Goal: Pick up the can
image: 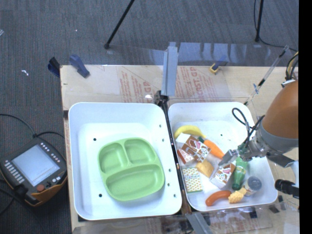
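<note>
The can (253,183) stands in the right bin (229,110), near corner, beside the green bottle (239,173). The gripper (234,156) hovers spread and empty; descend vertically, straddling the can only.

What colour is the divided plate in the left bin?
Light green plate, seen clearly in the camera view.
</note>
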`<state>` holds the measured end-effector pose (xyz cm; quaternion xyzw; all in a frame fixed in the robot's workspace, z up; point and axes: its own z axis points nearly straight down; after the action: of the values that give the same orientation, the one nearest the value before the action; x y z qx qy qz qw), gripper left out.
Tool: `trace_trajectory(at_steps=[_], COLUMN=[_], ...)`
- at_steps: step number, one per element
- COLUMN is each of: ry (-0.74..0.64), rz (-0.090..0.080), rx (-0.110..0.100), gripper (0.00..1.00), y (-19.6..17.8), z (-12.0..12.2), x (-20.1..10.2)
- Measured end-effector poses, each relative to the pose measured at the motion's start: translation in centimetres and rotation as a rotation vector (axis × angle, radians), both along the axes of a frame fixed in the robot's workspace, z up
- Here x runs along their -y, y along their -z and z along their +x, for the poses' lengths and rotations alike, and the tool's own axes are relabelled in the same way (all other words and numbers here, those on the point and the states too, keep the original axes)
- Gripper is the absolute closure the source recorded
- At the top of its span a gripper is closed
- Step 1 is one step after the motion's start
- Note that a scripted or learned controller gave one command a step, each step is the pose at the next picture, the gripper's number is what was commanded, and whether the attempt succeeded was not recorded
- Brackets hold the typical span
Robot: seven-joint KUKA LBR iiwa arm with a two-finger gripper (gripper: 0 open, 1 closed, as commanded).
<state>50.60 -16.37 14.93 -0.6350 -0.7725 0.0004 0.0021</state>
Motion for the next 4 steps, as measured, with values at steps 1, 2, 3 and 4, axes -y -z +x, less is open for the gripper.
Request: trace_trajectory(at_steps=[1, 2, 3, 4], ry=[0.108, 0.393, 0.472, 0.488], rz=[0.003, 0.004, -0.003, 0.001], rx=[0.025, 0.019, 0.003, 0.002], gripper=[0.0, 0.0, 0.0, 0.0], y=[4.8, 4.5, -0.3, 6.2], z=[-1.1, 11.8, 12.4, 14.0], x=[3.8, 4.3, 3.5, 3.4])
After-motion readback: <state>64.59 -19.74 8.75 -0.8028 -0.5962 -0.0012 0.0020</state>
